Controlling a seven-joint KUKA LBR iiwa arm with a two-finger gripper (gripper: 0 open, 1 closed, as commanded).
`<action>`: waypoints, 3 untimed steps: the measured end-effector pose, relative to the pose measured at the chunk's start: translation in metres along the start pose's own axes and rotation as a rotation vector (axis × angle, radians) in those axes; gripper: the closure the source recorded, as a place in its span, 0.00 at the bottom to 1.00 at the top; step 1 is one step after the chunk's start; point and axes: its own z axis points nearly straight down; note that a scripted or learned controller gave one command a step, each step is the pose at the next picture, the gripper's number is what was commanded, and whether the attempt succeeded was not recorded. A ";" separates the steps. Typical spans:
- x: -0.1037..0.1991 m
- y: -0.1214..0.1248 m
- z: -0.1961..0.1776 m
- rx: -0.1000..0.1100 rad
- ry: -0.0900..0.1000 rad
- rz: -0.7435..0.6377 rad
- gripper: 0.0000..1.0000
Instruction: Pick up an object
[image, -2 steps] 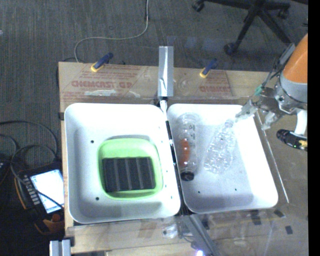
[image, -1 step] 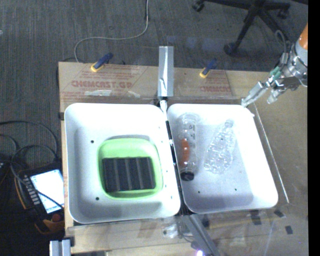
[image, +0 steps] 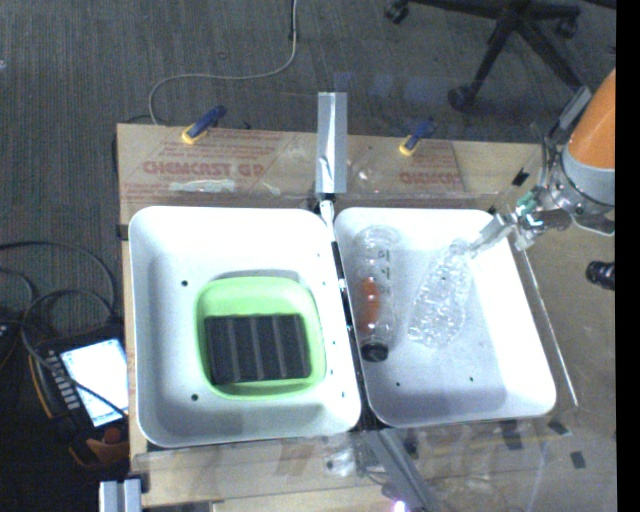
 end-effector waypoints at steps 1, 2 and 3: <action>0.007 -0.021 0.026 -0.001 -0.001 -0.009 0.00; 0.025 -0.027 0.124 -0.022 -0.009 -0.054 0.00; 0.021 0.039 0.127 0.000 0.000 -0.048 0.00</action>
